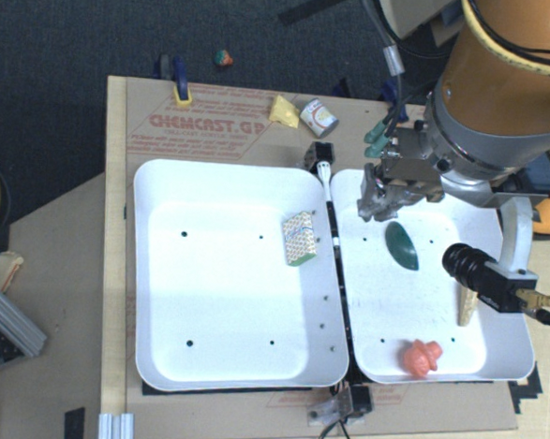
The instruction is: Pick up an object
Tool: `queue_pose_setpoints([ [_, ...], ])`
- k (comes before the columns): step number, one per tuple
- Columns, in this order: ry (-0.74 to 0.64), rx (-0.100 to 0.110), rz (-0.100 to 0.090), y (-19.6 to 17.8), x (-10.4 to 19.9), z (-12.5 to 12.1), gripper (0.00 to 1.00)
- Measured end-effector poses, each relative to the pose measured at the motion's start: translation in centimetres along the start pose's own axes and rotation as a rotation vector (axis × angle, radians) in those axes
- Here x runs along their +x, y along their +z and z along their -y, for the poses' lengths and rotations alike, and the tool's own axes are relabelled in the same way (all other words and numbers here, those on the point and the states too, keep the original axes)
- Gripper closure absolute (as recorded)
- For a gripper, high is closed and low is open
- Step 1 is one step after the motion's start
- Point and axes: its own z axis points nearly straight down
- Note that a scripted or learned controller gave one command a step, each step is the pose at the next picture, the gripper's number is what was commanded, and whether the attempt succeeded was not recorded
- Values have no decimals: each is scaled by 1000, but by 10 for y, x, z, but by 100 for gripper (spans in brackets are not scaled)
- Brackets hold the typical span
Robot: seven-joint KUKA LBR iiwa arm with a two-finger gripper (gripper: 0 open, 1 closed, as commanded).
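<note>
Gripper [381,204] seen over far-left of right bin [505,361], finger state can't be told | dark green obj [403,245] just below it | pink obj [421,357] near edge | patterned packet [299,237] in left bin [149,280].

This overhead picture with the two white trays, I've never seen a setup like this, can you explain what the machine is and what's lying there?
A single camera looks down at a slant on a bench. The big grey and orange shape at upper right is a robot arm; its gripper, a two-finger claw, hangs over the right bin. Nothing can be seen between its fingers. In that bin lie a dark green oval object, just below the gripper, and a pink lumpy object near the front edge. The left bin holds a small patterned packet near its right wall. The arm is meant to pick up an object.
</note>
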Motion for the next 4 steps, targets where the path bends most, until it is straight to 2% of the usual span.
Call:
queue_pose_setpoints([
  [1,-11,8,-2,-3,149,1,100],
  [2,22,2,5,-49,2,-11,100],
  [3,5,19,4,42,39,2,100],
  [4,16,14,5,56,-44,2,100],
])
